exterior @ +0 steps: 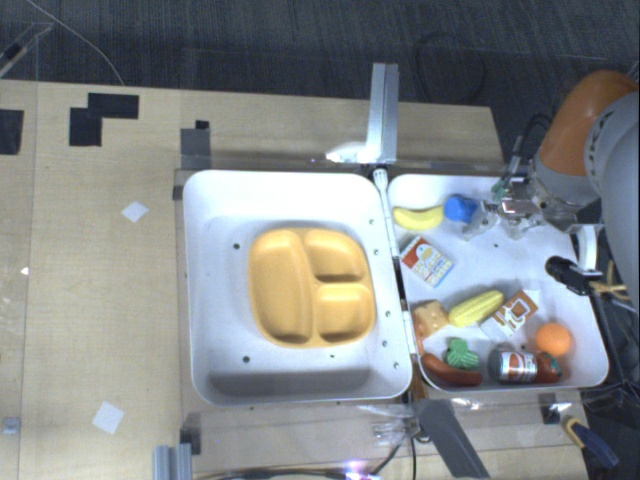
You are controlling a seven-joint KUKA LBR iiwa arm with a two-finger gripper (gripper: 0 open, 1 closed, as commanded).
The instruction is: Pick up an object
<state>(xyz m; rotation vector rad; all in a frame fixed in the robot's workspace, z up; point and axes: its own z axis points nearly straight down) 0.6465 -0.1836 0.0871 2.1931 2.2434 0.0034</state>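
A pale wooden bench [90, 298] is lying under the camera, with dark carpet running behind it along the top edge. Two shallow white bins are sitting side by side on the bench. The left bin [215, 268] is holding a yellow divided tray [308, 286], which is resting flat near the bin's middle with three compartments facing up. The right bin [590, 358] is holding a scatter of toy foods. A banana [417, 218] is lying near the far left corner, and a blue ball [460, 208] is sitting just beside it. A small printed carton [427, 262] is lying near the left wall, tilted. Toward the middle, a corn cob [475, 308] is lying at a slant between a piece of bread [431, 320] and a small brown-and-white box [513, 313]. Along the near wall, a red sausage [450, 372] is lying with a green vegetable [461, 353] touching it, a red can [518, 367] is lying on its side, and an orange [553, 339] is sitting just beside the can.

The arm [600, 138] is reaching in from the right, its orange band showing above the wrist. The gripper [512, 208] is hanging over the far part of the right bin, near the blue ball. Whether its tips are spread or pressed together cannot be told from this angle, and no object is visibly gripped.
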